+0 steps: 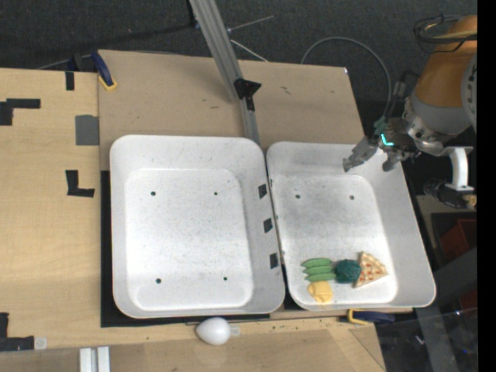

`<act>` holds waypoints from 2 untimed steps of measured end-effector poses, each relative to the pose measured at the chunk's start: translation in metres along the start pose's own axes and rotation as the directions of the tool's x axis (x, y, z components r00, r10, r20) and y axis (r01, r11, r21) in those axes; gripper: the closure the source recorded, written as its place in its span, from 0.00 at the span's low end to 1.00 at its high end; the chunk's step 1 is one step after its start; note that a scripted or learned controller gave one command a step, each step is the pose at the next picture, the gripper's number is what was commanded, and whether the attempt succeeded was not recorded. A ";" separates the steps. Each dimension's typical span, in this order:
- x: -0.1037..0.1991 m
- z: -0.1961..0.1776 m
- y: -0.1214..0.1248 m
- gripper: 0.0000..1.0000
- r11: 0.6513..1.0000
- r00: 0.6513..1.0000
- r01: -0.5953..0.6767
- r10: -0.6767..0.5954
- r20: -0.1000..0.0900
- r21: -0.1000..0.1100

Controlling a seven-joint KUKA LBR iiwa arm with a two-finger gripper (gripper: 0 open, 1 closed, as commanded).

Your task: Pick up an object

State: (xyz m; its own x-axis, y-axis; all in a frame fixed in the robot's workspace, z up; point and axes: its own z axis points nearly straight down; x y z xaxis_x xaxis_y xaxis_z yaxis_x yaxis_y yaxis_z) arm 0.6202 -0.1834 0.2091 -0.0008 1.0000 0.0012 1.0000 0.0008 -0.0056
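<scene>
While the arm hangs at the frame's right:
Gripper (374, 160): fingers spread, holding nothing.
Pizza slice (371, 270): lower right bin (403, 208).

Green pea pod (316, 266), dark green broccoli (347, 270), yellow corn (320, 291) and pizza slice (371, 270) clustered at right bin's near edge

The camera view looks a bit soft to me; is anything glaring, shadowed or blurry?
Camera view: even, soft light overall; the left bin looks nearly washed out, with faint shading along its inner rim; the small toy foods are too soft to show fine detail; the gripper is slightly blurred.
</scene>
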 end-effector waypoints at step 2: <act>0.006 0.044 -0.005 0.00 1.000 1.000 0.001 -0.001 0.001 0.000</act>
State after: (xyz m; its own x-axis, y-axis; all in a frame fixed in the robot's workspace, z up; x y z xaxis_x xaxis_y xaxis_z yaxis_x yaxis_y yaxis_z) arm 0.6147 -0.1770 0.1648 -0.0020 1.0000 0.0000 1.0000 0.0020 -0.0059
